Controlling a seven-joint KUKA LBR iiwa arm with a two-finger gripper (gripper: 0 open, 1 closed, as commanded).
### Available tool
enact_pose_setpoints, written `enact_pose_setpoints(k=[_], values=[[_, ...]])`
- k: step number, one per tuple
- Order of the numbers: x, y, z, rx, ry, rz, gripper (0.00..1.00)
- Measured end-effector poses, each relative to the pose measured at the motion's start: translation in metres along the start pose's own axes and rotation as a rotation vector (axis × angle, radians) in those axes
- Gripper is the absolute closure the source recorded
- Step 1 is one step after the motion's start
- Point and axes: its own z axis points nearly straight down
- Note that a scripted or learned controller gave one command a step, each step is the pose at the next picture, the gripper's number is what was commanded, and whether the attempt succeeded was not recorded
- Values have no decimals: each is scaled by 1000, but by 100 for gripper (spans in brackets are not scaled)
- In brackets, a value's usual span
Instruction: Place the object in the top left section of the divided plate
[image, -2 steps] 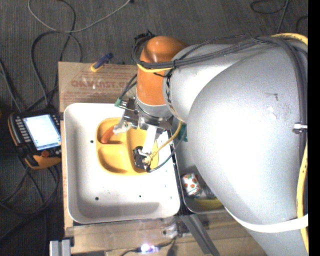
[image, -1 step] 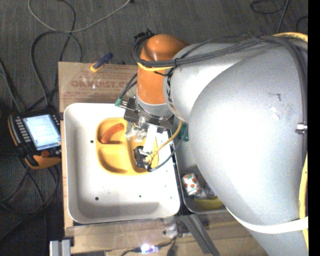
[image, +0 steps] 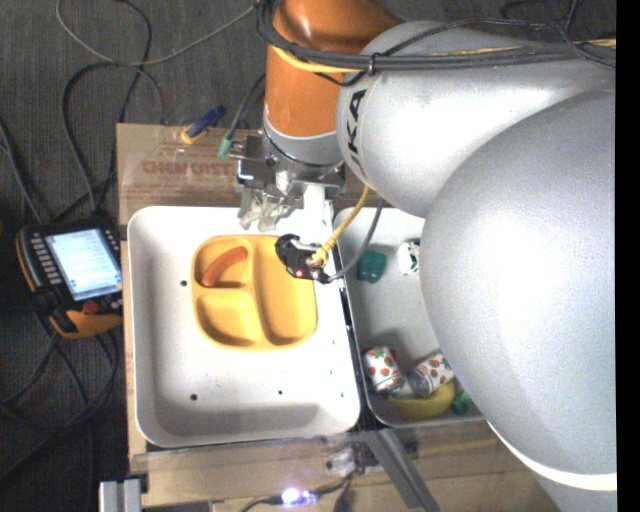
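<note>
In the camera view, the left white bin is seen with bare floor at 6 and 9 o'clock of the yellow divided plate, which lies toward the bin's 12 o'clock wall. An orange-red object is seen lying in the plate's top left section. The gripper is seen at 12 o'clock of the plate, over the bin's rim, its pale fingers parted with nothing between them. In the right bin, a green item, patterned cups and a banana are partly hidden by the arm.
</note>
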Motion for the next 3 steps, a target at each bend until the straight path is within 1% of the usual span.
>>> enact_pose_setpoints(k=[1,2,3], values=[[45,-67,70,3,4,-274,100],[44,-9,64,0,-1,-404,100],[44,-9,59,6,-4,-405,100]])
